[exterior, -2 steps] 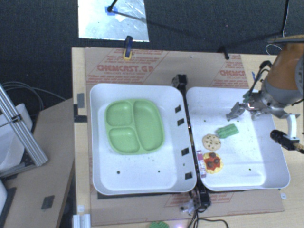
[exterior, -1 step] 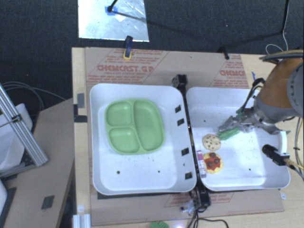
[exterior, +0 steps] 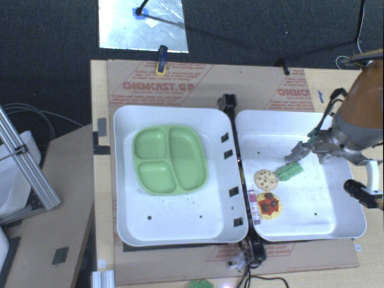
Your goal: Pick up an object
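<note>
The grey two-finger gripper (exterior: 300,153) hangs low over the right shallow white bin (exterior: 342,221), reaching in from the right. Its tip is dark and blurry, so I cannot tell if it is spread or pressed together. Right under the tip, touching or almost touching it, lies the green bumpy soft toy piece (exterior: 289,171), stretched out at a slant. I cannot see it pinched, so I would not say it is held. Things could go wrong here. The tip sits over one end of the green piece, not its middle, so I think a grab could pinch only the edge and the piece could slip out or flip away. A push down could also shove it sideways into the round tan cookie with dark chips (exterior: 264,179), which sits just beside it on the left. Below the cookie is the little yellow and red toy pizza slice (exterior: 269,205), close enough to get bumped too. Well apart from all this, in the left shallow white bin (exterior: 129,221), rests the light green plastic plate with three sections (exterior: 170,160).
</note>
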Tool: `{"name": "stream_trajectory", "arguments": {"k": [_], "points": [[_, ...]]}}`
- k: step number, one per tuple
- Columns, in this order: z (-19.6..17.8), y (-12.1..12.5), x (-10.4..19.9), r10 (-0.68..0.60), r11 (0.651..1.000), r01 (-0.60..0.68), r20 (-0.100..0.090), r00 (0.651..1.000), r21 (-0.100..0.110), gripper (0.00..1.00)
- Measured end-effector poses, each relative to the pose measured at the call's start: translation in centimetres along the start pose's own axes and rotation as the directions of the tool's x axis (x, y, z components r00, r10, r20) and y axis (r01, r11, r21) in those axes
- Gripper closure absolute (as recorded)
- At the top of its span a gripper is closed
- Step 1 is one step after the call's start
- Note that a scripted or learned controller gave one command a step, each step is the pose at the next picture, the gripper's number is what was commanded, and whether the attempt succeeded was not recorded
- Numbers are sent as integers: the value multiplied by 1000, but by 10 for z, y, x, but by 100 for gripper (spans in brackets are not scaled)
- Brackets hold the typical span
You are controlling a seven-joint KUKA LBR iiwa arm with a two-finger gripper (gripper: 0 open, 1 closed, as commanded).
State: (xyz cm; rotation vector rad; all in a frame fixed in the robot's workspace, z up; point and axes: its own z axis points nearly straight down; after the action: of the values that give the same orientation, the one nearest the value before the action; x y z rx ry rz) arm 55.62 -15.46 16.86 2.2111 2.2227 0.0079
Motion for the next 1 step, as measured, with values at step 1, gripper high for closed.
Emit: {"name": "stream_trajectory", "arguments": {"k": [1], "points": [[89,39,-27,2,1000,-2,1,1000,8,0]]}}
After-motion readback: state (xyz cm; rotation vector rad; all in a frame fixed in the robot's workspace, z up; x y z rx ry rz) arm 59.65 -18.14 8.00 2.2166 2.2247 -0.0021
